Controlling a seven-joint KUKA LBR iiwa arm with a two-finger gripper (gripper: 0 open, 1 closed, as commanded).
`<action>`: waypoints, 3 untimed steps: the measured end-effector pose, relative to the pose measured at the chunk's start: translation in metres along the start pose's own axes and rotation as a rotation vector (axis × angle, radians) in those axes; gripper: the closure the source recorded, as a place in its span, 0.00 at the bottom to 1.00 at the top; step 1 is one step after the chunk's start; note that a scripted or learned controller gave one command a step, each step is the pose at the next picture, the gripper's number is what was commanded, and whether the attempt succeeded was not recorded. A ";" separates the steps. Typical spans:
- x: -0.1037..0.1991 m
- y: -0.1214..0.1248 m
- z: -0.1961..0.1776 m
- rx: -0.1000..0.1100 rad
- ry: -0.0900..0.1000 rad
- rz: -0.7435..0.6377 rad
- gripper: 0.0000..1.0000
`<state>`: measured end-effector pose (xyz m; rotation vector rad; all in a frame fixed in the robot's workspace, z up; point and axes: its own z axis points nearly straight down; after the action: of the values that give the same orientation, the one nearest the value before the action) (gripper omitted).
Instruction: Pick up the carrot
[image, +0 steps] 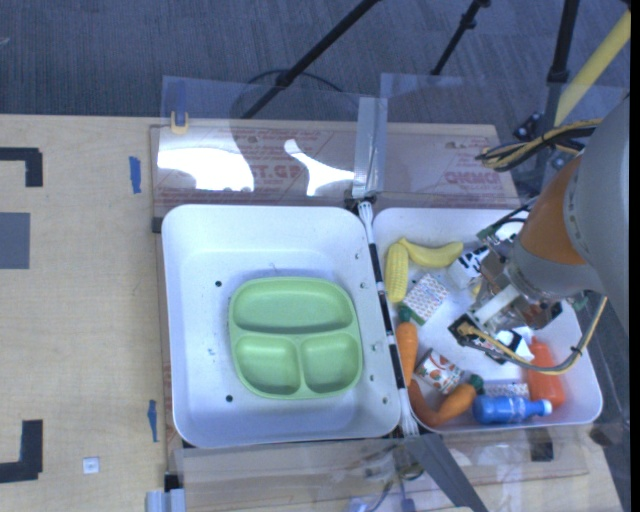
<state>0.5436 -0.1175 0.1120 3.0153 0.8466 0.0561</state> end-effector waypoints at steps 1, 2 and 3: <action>-0.026 -0.037 -0.001 -0.046 0.017 -0.272 1.00; -0.010 0.022 0.001 -0.015 0.010 -0.376 1.00; -0.042 0.026 -0.033 0.024 -0.031 -0.279 1.00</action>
<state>0.5197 -0.1614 0.1439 2.8778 1.2620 -0.0030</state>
